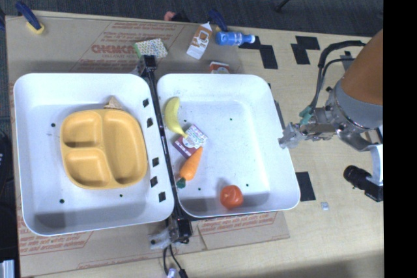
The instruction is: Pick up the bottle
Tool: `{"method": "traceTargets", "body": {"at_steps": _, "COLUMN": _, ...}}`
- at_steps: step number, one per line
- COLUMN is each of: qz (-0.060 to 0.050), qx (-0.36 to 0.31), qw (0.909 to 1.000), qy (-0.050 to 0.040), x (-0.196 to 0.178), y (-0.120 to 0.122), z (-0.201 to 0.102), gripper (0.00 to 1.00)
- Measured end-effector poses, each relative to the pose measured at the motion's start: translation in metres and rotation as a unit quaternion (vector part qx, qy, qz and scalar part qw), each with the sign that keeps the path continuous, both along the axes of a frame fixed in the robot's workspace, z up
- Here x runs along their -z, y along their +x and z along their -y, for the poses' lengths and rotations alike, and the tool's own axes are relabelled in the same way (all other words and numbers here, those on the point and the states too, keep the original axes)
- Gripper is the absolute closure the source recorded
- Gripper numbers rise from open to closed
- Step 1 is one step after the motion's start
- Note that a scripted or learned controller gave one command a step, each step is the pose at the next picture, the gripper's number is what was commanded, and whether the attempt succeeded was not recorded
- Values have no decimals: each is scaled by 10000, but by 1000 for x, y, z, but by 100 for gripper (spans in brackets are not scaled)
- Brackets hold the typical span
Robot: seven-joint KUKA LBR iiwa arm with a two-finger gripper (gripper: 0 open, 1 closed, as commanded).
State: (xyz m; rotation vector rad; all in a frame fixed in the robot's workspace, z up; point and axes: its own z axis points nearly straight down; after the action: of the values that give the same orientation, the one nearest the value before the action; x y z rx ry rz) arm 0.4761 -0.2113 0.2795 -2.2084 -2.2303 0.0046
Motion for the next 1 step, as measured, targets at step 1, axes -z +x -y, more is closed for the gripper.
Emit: {"method": "traceTargets", "body": {"at_steps": 1, "qz": -5, "qx": -202, "qw": 9998, "qy": 8, "x": 74, "y": 0, "z": -1, "gripper": 100}}
